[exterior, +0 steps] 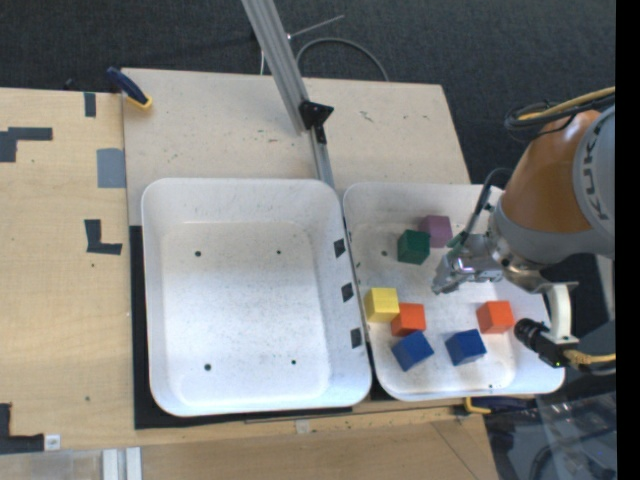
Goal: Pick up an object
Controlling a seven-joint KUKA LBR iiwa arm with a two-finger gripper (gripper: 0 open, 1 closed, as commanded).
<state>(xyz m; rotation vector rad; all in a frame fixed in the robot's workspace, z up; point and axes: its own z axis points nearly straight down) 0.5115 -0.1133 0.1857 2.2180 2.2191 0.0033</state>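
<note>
Grey KUKA arm w/ orange band (pixel 560 183) over the right shallow white plastic bin (pixel 375 208), seven small blocks in it.

Gripper (pixel 447 276) sits near bin centre, metal fingers pointing toward 8 o'clock, tips close together w/ nothing visibly between them (can't tell exactly how far apart, too small). Block count: 2 blue cubes (pixel 411 350) and (pixel 465 347) at 6 o'clock in the bin, 2 orange cubes (pixel 408 318) and (pixel 495 316), 1 yellow cube (pixel 381 303) touching the first orange one at its 10 o'clock, 1 dark green cube (pixel 413 246) and 1 pale purple cube (pixel 437 229) at 12 o'clock, just beside each other. Green cube lies at 11 o'clock from the fingertips, near but apart. Left shallow white plastic bin (pixel 160 208) lies alongside, 2 bins total on the wooden bench (pixel 200 128).
</note>
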